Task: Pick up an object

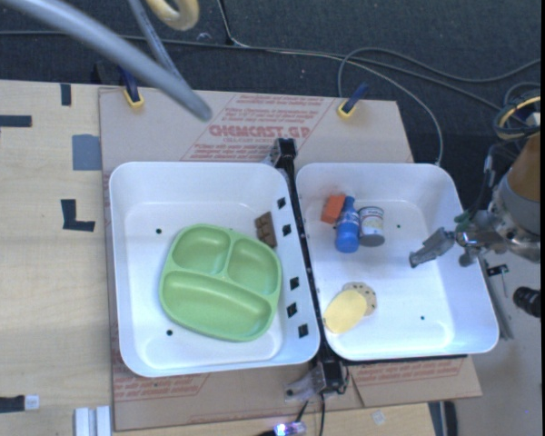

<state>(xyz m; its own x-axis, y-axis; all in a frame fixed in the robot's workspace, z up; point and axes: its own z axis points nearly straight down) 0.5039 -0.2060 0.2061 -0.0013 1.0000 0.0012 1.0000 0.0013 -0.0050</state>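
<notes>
Two white bins on desk. Arm (518,189) mostly cut off at right edge; jaws (433,246) over right bin (436,189), nothing visibly held, opening impossible to judge. Right bin: orange block (333,209), blue bottle (347,229), small can (371,225), label unreadable, yellow object (347,310). Left bin (132,207): green divided plate (222,281), small brown piece (267,230), indistinct.

Bright, even light from above; the white bins (200,180) glare slightly, shadows are soft. A grey hose (91,25) at far left looks blurred, perhaps out of focus.
</notes>
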